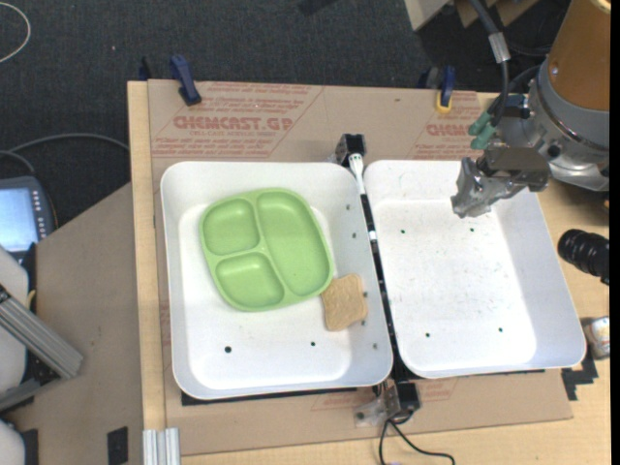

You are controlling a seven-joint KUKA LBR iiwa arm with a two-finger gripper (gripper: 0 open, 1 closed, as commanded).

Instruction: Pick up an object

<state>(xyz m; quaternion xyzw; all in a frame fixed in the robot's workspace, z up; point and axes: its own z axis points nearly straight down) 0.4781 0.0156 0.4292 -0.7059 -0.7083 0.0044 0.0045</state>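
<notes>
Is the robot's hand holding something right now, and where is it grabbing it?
Nothing shows in the gripper; it hangs over the right bin. The green plate and the tan sponge both lie in the left bin, untouched.

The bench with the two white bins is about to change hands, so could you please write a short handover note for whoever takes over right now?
Gripper: hovering over the upper part of the right bin, nothing visible between its jaws; whether they are open or shut is unclear from this view.
Things: a green divided plate lies in the left bin; a tan sponge-like piece sits at the plate's lower right edge, near the divider between the bins.
Done: nothing picked up so far.
Left: move across to the left bin, grasp one object and lift it.
</notes>
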